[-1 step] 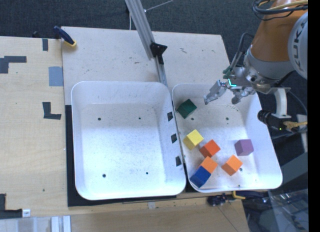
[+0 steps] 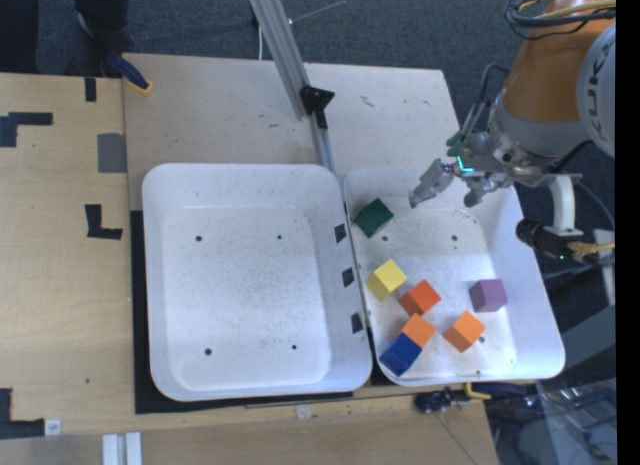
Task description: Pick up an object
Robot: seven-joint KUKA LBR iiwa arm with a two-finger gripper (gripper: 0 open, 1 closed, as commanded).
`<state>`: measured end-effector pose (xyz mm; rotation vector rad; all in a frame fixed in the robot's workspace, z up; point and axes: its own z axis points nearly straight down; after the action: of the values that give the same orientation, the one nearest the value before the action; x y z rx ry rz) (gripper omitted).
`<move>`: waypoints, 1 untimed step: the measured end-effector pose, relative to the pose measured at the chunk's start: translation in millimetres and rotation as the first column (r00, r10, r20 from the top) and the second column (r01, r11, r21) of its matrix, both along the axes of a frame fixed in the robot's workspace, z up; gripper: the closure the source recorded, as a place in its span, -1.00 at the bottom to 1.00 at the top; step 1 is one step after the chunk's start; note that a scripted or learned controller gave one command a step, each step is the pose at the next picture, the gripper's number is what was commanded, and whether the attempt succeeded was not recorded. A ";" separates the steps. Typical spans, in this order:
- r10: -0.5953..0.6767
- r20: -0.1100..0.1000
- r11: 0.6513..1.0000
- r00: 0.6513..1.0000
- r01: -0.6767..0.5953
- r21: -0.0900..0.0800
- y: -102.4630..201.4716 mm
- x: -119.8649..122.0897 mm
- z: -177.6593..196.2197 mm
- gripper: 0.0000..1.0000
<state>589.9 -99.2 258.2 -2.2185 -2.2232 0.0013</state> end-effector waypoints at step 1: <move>-0.002 -0.007 1.000 1.000 0.002 -0.001 -8.9 -3.4 -58.7 -1.00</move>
<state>586.4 -108.1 199.6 -2.2175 -2.2183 0.0091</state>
